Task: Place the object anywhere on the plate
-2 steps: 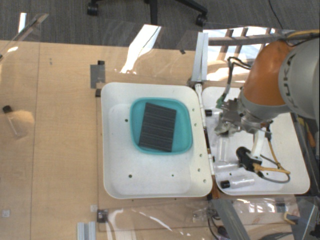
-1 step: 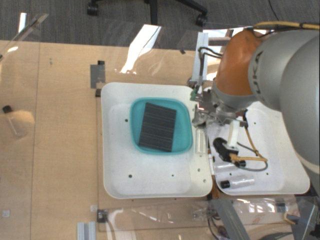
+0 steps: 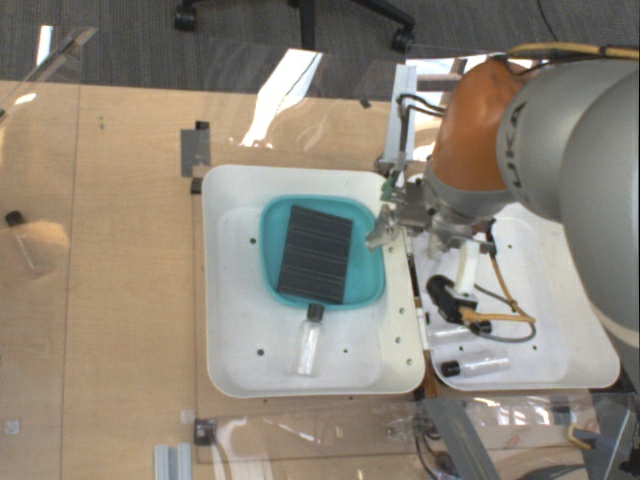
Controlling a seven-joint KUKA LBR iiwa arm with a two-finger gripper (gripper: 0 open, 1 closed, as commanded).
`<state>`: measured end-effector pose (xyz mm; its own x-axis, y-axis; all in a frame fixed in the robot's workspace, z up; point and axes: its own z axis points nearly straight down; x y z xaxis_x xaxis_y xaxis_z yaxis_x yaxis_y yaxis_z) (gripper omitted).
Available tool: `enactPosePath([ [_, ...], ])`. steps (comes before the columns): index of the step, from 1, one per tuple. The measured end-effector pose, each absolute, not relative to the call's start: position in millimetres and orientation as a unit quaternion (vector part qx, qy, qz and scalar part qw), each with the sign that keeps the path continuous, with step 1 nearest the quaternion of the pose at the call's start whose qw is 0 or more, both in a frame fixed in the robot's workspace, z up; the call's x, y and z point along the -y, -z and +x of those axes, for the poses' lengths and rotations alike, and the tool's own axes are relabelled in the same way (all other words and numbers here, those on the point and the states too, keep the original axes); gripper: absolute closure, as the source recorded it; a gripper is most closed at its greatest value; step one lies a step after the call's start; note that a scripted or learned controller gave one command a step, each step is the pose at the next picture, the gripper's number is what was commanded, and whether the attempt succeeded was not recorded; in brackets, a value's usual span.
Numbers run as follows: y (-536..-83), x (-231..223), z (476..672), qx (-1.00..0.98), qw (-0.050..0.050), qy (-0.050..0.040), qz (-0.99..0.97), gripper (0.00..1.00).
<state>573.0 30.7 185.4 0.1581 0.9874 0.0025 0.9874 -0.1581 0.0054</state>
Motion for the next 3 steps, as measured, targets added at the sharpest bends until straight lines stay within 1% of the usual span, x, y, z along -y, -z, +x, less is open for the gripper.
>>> enactPosePath([
  [1, -219.1, -23.5, 576.9, -0.650, 0.002, -0.0032, 0.760, 0.00],
  [2, -219.1, -23.5, 576.9, -0.650, 0.002, -0.0032, 0.760, 0.00],
  [3, -212.5, 1.5, 601.4, -0.637, 0.002, -0.0028, 0.771, 0.00],
])
